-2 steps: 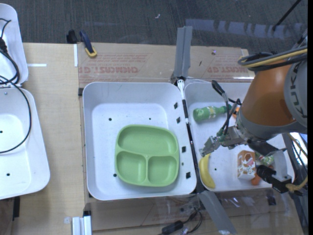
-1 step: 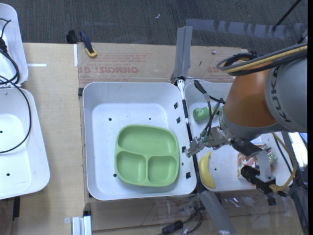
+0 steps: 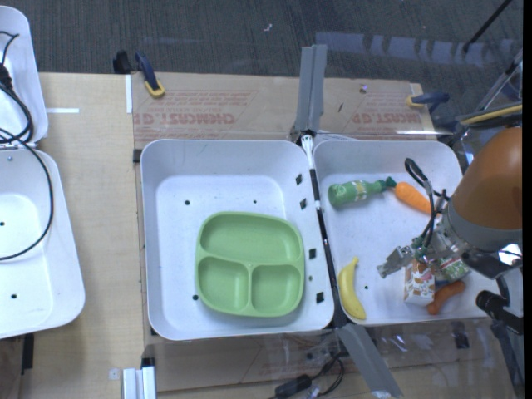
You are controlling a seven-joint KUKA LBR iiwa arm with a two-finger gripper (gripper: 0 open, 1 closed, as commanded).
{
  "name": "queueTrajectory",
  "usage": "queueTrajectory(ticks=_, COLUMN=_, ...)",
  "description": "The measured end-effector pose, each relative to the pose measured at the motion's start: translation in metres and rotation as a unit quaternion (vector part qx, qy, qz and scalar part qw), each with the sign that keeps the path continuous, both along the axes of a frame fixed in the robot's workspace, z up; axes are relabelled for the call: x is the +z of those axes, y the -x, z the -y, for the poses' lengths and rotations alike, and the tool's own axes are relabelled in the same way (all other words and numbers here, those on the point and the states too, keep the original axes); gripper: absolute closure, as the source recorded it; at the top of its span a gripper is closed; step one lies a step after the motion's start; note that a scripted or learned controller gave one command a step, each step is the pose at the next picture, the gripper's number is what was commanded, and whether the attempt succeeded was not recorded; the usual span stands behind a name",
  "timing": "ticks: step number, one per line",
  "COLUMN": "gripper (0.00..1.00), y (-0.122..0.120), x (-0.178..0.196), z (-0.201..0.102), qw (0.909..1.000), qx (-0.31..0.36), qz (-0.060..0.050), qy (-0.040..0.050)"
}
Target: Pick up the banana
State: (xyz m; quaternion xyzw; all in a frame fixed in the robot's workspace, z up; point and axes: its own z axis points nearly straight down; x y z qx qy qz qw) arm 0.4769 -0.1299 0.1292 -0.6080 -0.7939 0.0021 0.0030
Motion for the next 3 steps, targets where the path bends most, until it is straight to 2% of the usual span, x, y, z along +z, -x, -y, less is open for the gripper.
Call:
queueTrajectory(ticks=1, gripper=0.0, y=-0.017, x=0.013, z=0.022, qw=1.0, qx=0.009, qz=0.0, qy=-0.0003)
queueTrajectory(ticks=2, gripper=0.0, y=-0.007, x=-0.042, z=-0.03, qw=0.9835, qx=-0.181, qz=-0.001, qy=0.0006)
queueTrajectory(ticks=3, gripper=0.0, y=-0.029, x=-0.041, z=-0.03, qw=0.9869, qx=-0.161, qz=0.0, qy=0.0011)
